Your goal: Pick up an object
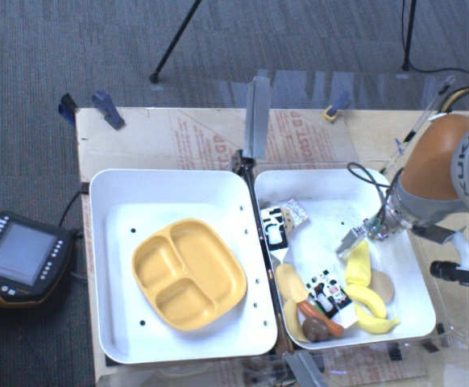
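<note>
My gripper (362,235) hangs low over the right bin (331,185), just above the upper end of a yellow banana (357,266). A second banana (373,306) lies beside it toward the front, with a tan round piece (383,285) between them and the bin wall. Further left are a black-and-white patterned card (327,291), a red sausage (320,312), a pale potato-like piece (289,281), a black-and-white box (273,225) and a small packet (295,210). Nothing is visibly held.
The left bin (114,200) holds a yellow divided plate (188,273). A grey post (257,126) stands behind the seam between the bins. A handheld screen (14,256) lies off the bench at the left. Blue clamps (107,108) sit on the bench's back edge.
</note>
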Available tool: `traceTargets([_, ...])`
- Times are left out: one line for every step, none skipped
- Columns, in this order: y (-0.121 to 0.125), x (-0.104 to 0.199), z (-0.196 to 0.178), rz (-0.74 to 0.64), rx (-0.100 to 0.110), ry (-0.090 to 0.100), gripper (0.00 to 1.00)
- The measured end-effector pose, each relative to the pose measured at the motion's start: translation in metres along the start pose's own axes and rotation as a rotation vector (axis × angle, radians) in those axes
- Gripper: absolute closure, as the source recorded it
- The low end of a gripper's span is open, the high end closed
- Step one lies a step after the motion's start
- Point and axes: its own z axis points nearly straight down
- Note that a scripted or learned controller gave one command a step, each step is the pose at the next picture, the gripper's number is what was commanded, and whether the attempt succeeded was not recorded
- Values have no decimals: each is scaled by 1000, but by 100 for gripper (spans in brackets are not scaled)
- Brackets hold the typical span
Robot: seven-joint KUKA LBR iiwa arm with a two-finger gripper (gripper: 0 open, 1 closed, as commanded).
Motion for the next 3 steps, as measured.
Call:
traceTargets([3, -1, -10, -1, -3, -1, 100])
traceTargets([2, -1, -10, 0, -3, 0, 0])
traceTargets([3, 0, -16, -1, -1, 3, 100])
